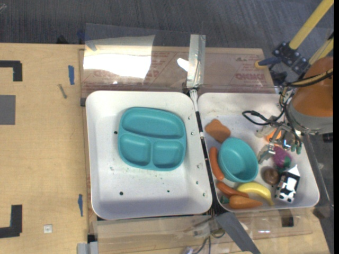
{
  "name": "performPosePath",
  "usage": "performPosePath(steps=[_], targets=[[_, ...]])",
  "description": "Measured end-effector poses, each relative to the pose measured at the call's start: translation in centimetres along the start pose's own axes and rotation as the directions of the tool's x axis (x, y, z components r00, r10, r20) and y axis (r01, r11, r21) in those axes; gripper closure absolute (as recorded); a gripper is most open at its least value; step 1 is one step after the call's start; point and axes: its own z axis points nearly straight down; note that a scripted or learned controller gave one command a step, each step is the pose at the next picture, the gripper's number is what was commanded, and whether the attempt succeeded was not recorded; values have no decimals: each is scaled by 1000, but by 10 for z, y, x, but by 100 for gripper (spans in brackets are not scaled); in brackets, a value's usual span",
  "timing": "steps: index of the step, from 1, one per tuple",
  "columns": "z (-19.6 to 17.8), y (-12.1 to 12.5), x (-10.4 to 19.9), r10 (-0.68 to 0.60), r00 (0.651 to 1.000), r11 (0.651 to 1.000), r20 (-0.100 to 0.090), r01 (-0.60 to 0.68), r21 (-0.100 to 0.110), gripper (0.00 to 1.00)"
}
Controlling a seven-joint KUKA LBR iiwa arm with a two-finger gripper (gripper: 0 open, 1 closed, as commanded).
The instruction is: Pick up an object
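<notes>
Can't tell how the jaws (279, 148) are set. Purple toy (281, 156) right under them looks light, stiff and small; pinch across its middle, bowl (238, 160) sits beside.

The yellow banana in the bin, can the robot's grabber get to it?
Probably yes. The banana lies on top at the right bin's near edge, nothing covering it. The teal bowl crowds one side, and the gripper is close by.

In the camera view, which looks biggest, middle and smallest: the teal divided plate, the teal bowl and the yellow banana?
Largest to smallest, as they look in the camera view:
1. Teal divided plastic plate, in the left white bin
2. Round teal bowl, in the right white bin
3. Yellow toy banana, beside the bowl
</notes>
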Motion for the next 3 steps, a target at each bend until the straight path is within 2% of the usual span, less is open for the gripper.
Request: performPosePath(steps=[1,2,3], targets=[[-5,57,3,-30,999,1000,23,30,7,0],[-4,38,47,55,998,998,21,-55,21,0],[-4,18,86,200,980,980,19,-200,10,0]])
